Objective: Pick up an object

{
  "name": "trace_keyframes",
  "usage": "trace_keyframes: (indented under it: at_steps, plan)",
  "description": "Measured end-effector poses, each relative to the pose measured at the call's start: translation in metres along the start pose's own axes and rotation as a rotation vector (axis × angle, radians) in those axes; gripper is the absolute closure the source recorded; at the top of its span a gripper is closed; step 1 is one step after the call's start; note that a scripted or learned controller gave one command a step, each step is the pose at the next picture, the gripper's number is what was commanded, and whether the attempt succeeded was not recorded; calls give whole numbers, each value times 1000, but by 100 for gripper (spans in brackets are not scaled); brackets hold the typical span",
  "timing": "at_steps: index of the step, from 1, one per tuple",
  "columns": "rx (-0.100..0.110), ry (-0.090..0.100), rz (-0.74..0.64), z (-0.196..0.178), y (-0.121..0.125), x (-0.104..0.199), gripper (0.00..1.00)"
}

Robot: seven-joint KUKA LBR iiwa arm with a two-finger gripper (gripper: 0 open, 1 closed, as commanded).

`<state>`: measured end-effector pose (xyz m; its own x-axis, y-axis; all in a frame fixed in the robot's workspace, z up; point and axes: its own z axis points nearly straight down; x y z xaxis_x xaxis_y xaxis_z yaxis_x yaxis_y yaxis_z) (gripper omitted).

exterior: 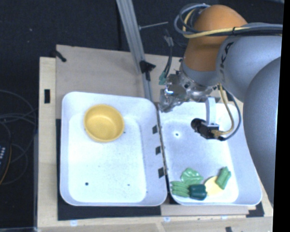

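No object can be seen in the pincer (pixel 166 105) above the right bin's (pixel 240 157) far corner; its opening is unclear.

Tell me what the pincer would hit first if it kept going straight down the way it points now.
Probably the bare floor of the right bin, near its top-left corner by the divider. The pincer hangs over that spot; the green and yellow pieces lie far off. Depth is hard to judge.

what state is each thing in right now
yellow bowl: upright, in the left bin
green pieces: heaped at the near end of the right bin
yellow piece: lying among the green pieces
pincer: at the far left corner of the right bin, away from the heap
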<state>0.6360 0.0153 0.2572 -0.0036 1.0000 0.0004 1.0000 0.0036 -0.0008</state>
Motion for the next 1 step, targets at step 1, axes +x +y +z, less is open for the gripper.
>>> trace_keyframes:
  at_steps: [1]
  plan:
    - [-2,0,0,-2,10,56,100]
